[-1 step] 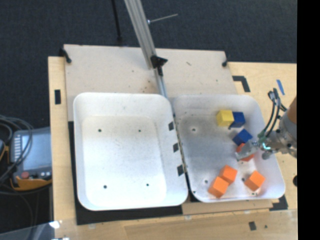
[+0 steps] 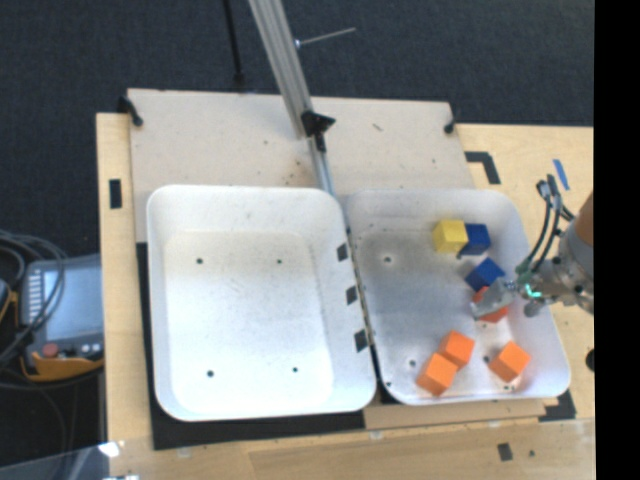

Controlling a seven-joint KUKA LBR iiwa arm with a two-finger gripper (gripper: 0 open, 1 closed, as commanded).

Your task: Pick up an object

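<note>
The gripper (image 2: 508,294) is low over the right bin (image 2: 400,368), close to its right wall, and a small red object (image 2: 491,311) lies directly under it, partly covered by the metal of the tool. If the tool is released or clenched I cannot tell, because the tip is small and blurred here, and I also cannot say that the red object is held. My judgement is that the step in hand is the descent and closing on this red piece. To do it well, the arm should come straight down and be centred on the piece, not on its edge, since a blue block (image 2: 486,271) sits just beside it on the far side and could be pushed or caught together with it. The closing should be finished before any lift, and the lift should be vertical and slow, because the bin wall is near on the right. The other things are well apart and should not disturb: a yellow block (image 2: 449,234) touching a second blue block (image 2: 476,238) at the far side, and three orange blocks (image 2: 446,359) along the near side. The left bin (image 2: 250,208) stands beside.
</note>
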